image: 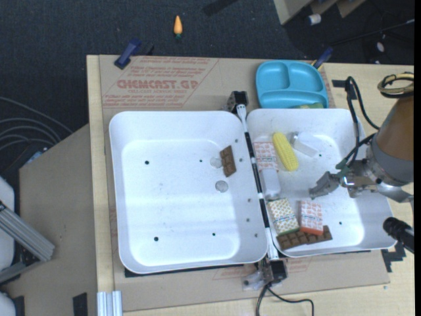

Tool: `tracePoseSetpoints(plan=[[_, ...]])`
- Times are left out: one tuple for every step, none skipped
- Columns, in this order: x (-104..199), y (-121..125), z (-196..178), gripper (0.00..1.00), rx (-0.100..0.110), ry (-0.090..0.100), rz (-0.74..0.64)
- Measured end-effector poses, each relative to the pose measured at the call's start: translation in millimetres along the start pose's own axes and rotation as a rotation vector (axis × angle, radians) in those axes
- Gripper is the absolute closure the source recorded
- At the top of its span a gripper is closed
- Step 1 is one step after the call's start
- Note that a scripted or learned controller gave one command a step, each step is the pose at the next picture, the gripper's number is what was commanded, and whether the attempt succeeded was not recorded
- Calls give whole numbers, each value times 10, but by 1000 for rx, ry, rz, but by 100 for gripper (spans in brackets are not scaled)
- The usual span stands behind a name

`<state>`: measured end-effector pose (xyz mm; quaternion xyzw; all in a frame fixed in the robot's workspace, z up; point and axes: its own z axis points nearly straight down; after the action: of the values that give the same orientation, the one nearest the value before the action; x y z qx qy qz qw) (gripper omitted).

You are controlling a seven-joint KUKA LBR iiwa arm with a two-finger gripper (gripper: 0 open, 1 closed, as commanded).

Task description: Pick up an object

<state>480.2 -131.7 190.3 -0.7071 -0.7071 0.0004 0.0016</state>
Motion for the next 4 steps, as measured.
tracePoseSetpoints(plan=[[224,1,989,0,-5,-1,1],[221,11,883,100,-9,-3,1],[776,345,57,100,-2,-1,-1],[981,-11,-553,100,-2,-1,-1]])
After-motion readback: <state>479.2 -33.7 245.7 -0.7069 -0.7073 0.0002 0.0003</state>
